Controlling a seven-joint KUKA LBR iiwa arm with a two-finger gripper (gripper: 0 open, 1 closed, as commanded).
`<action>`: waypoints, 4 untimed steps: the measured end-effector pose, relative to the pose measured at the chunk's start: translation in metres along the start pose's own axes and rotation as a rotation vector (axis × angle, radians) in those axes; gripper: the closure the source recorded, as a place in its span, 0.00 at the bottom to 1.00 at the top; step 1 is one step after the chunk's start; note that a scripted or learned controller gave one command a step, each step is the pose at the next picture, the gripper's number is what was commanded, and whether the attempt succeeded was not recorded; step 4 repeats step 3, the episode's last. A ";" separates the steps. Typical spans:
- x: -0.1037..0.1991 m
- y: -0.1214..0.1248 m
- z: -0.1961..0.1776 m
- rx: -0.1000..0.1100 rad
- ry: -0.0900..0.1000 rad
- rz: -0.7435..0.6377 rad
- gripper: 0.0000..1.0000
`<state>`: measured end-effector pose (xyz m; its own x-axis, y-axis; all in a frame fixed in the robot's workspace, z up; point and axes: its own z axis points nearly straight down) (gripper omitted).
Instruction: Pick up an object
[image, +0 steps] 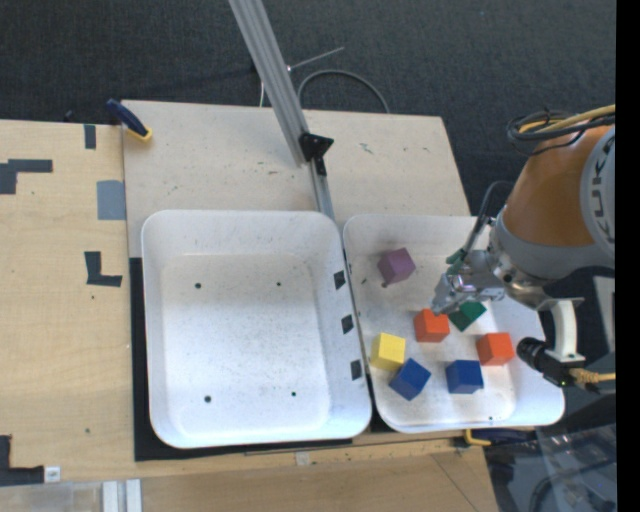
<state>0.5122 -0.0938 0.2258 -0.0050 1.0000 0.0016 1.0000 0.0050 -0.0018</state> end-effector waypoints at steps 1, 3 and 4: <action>0.052 0.008 -0.010 -0.001 0.000 -0.002 1.00; 0.162 0.026 -0.001 0.000 0.000 -0.003 1.00; 0.162 0.026 -0.001 0.000 0.000 -0.003 1.00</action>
